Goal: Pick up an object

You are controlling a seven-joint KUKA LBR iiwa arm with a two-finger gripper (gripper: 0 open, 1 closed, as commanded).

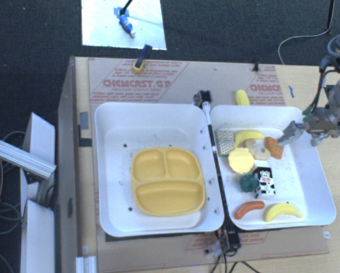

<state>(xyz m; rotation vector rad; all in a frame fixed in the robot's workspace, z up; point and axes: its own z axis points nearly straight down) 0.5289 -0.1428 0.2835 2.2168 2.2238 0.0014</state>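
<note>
While over right bin (323,192) | gripper (286,136) beside orange piece (273,149)

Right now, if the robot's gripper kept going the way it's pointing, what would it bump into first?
Probably the orange-brown toy piece in the right bin. The gripper points down-left, right at it. Height is hard to judge from above, so it may pass over.

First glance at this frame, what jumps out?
The yellow divided plate sits alone in the left bin, big and bright. The right bin holds a crowd of toy food: a banana and a sausage near its front edge, and a yellow round piece mid-bin. The gripper reaches in from the right, by an orange piece at the back.
</note>
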